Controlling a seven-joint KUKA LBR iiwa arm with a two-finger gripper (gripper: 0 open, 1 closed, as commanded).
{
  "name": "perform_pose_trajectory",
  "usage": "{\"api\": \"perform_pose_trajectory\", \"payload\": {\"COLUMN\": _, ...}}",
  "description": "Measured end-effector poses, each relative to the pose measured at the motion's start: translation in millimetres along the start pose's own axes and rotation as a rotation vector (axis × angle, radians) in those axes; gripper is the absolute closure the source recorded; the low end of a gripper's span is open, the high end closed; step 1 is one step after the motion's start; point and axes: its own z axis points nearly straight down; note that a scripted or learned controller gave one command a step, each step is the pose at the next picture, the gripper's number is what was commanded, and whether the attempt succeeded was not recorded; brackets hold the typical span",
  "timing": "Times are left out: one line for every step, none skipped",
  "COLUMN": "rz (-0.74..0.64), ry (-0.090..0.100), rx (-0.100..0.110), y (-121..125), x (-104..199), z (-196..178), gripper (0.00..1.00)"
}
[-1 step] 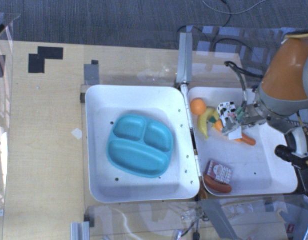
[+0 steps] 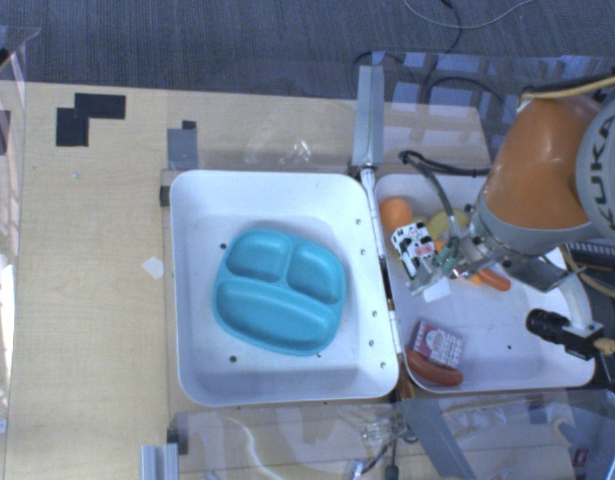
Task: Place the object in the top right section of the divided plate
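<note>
A blue divided plate (image 2: 279,290) lies in the left white bin (image 2: 202,368), with two small sections at its far side and one long section at the near side. My gripper (image 2: 440,265) hangs low over the right bin (image 2: 517,353), beneath the grey and orange arm (image 2: 543,168). Just left of the gripper sits a white block with black patches (image 2: 411,243). An orange piece (image 2: 394,212) lies behind that block, and a yellow piece (image 2: 442,223) shows beside the wrist. A small orange carrot-like piece (image 2: 493,281) pokes out on the gripper's right.
A red packet (image 2: 436,342) and a brown sausage (image 2: 434,371) lie at the right bin's near left corner. A black cylinder (image 2: 558,329) juts in at the right. A metal rail (image 2: 367,118) separates the bins at the back. Cables loop behind the right bin.
</note>
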Motion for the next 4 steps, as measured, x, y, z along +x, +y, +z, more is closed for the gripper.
{"api": "perform_pose_trajectory", "payload": {"rz": -0.152, "ry": 0.0, "rx": -0.001, "y": 55.2, "x": 52.0, "z": 13.9, "gripper": 1.0}}
{"api": "perform_pose_trajectory", "payload": {"rz": -0.187, "ry": 0.001, "rx": -0.001, "y": 92.8, "x": 103.7, "z": 9.1, "gripper": 1.0}}
{"api": "perform_pose_trajectory", "payload": {"rz": -0.267, "ry": 0.0, "rx": -0.003, "y": 135.1, "x": 131.2, "z": -11.5, "gripper": 1.0}}
{"api": "perform_pose_trajectory", "payload": {"rz": -0.275, "ry": 0.001, "rx": -0.003, "y": 145.2, "x": 188.2, "z": -21.7, "gripper": 1.0}}
